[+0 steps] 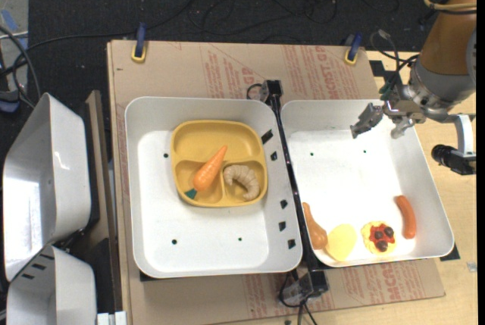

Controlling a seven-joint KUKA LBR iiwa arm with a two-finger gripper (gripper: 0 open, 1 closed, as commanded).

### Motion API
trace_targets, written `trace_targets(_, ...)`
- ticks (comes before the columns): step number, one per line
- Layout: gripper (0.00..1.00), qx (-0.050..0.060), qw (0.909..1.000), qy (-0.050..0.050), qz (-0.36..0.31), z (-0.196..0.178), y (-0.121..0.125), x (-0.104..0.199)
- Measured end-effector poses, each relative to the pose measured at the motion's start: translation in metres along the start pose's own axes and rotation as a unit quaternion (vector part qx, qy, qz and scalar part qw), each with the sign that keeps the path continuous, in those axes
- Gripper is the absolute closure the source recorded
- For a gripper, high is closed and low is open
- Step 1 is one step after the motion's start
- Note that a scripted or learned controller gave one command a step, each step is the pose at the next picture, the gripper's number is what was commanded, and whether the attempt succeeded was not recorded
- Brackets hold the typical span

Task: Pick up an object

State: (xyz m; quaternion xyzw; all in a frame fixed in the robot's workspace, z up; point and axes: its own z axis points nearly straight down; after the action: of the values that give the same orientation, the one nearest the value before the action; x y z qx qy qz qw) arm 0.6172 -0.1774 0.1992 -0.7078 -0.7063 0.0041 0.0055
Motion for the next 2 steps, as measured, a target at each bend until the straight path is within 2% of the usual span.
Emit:
trace_targets(1,0.00,-0.007,1.0000,-0.001,-0.001,-0.009,0.003,0.000)
trace_targets(2,0.00,-0.005,1.0000,-0.001,-0.001,0.054,0.006,-0.002)
